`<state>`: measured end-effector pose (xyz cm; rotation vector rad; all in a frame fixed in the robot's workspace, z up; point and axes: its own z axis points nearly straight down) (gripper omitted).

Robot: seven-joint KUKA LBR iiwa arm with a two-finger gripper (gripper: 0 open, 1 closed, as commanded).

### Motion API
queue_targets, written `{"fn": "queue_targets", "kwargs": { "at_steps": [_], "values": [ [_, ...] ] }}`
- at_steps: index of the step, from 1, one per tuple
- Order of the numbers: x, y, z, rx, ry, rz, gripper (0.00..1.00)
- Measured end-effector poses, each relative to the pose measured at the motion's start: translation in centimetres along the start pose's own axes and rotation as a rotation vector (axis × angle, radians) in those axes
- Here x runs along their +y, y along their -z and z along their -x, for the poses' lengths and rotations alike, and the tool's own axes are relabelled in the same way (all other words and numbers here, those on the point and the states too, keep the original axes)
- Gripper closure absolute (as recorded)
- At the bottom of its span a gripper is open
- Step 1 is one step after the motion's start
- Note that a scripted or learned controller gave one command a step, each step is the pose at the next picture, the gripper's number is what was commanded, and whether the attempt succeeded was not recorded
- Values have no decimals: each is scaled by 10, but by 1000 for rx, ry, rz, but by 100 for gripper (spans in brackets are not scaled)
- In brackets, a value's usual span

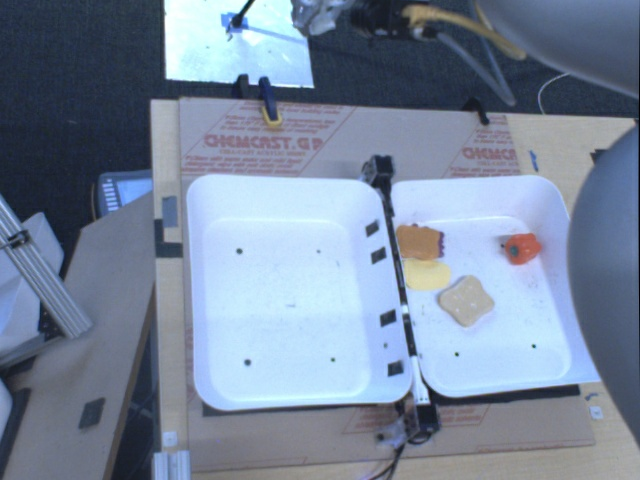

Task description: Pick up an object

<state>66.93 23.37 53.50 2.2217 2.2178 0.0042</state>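
Observation:
In the right bin (pixel 540 363) lie several small items. An orange-brown piece with a purple edge (pixel 420 241) sits near the bin's left wall. Just below it is a flat yellow piece (pixel 428 275), and a tan toast-like slice (pixel 466 301) lies below that. A red-orange tomato-like object (pixel 519 249) rests toward the right. My gripper (pixel 320 3) is high up at the top of the view, beyond the bins' far side, well away from all the items. Nothing shows between its fingers.
The left bin (pixel 210 368) sits beside the right one, joined by a black-clipped seam (pixel 390 268). The grey arm (pixel 605 268) crosses the right side, over the right bin's edge. A shiny metal plate (pixel 235 28) lies beyond the bench. A yellow clamp (pixel 270 108) grips the far edge.

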Motion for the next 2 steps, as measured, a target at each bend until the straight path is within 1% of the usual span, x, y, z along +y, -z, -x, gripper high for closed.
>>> {"fn": "queue_targets", "kwargs": {
  "at_steps": [1, 2],
  "values": [
    [-1, 0, 0, 0, 2, -1, 0],
    [-1, 12, -1, 0, 5, 2, 100]
  ]
}}
